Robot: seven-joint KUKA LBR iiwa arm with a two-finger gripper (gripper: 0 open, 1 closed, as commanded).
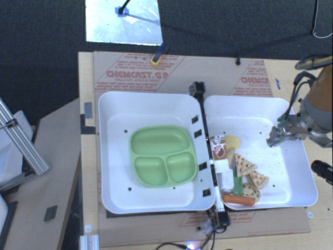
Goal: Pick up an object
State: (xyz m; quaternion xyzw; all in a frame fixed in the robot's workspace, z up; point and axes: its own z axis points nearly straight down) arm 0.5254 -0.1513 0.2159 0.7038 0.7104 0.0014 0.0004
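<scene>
The right bin (270, 108) holds a heap of toy food at its near left corner: a pizza slice (242, 165), a second slice (258, 179), an orange carrot (238, 199), a yellow piece (232, 141) and a red-and-white piece (219, 150). My gripper (276, 137) hangs over the right side of that bin, well to the right of the heap. Nothing shows between its fingers.
The left bin (114, 108) carries a green divided plate (162, 156). A black-clipped divider (202, 139) runs between the bins. A shiny metal sheet (123, 14) lies beyond the bench at the back.
</scene>
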